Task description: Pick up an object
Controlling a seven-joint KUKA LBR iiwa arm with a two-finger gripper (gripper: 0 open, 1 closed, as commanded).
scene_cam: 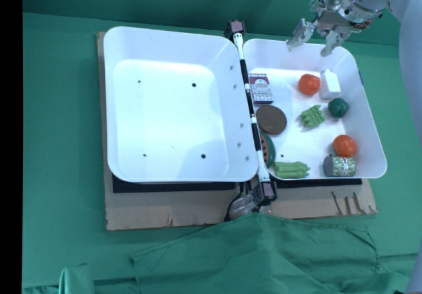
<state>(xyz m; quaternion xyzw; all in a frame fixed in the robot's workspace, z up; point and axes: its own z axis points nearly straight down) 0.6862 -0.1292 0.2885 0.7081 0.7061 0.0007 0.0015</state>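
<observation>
While toys crowd it, right bin beside left bin

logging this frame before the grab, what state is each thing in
gripper: open, holding nothing, above the right bin's far edge
can: lying on its side
red box: lying flat
white carton: upright
brown disc: lying flat
right bin: holds all the items

The red carton and the can carry printing too small to read.
</observation>
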